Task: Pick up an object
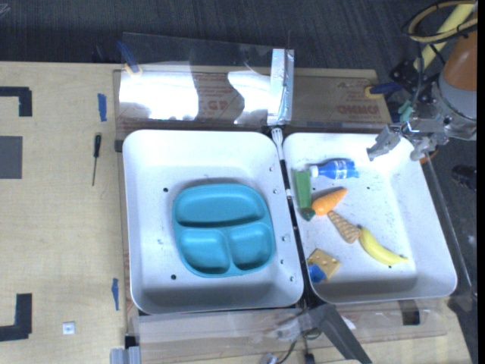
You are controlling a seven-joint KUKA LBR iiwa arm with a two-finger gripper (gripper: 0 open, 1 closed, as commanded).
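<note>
The gripper [402, 144] hangs with its fingers spread wide and nothing between them at two o'clock over the right bin [428, 226]. The carrot [330, 201] lies at nine o'clock from bin centre.

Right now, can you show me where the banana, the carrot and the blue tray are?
banana [380, 249]: camera view, middle of its yellow body.
carrot [330, 201]: camera view, middle of its orange body.
blue tray [218, 205]: camera view, bare floor of its long top compartment.

Toy food [330, 201] strewn in right bin [424, 203]
</note>
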